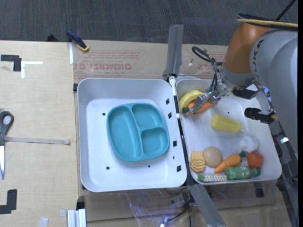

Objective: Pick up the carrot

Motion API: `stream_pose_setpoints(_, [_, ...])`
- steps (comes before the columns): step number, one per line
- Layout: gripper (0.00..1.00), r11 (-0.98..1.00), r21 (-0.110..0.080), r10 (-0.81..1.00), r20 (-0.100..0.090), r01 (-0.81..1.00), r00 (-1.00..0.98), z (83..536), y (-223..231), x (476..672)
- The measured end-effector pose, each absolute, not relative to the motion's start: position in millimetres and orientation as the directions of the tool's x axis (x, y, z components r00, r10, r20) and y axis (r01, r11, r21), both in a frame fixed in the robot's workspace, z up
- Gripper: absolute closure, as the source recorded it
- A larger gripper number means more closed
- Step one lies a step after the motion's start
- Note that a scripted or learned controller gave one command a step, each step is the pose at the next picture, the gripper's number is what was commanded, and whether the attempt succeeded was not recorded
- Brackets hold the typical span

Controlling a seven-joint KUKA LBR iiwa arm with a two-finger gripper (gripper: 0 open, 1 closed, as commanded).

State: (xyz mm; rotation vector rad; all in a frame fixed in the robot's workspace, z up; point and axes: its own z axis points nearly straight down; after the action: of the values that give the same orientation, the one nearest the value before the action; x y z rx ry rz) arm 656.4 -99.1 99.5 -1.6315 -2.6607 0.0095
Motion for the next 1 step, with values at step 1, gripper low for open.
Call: stream_pose_setpoints(1, [1.0, 0.455, -0.004, 0.89, -0.002, 0.89, -0.455, 116.0, -102.0, 661.0])
